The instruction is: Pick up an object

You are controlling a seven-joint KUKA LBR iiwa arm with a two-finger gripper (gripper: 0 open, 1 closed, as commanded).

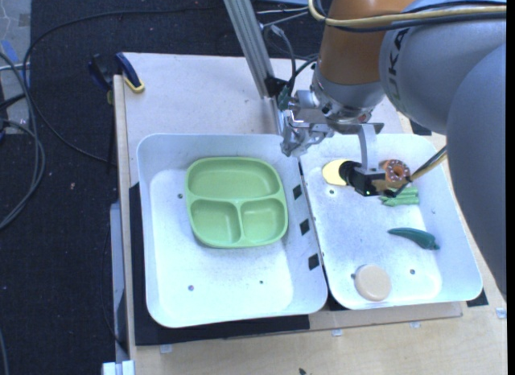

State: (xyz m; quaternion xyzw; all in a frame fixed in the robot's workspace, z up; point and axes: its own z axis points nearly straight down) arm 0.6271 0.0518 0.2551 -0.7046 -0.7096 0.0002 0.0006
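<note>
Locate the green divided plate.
The green divided plate lies in the left bin, toward its upper middle, across the divider from the gripper.

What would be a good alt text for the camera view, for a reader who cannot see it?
A grey robot arm with an orange band reaches from the right, its gripper low in the right white bin among a yellow disc, a brown ring-shaped toy, a teal curved piece and a beige round disc. The left white bin holds a green three-compartment plate.
</note>
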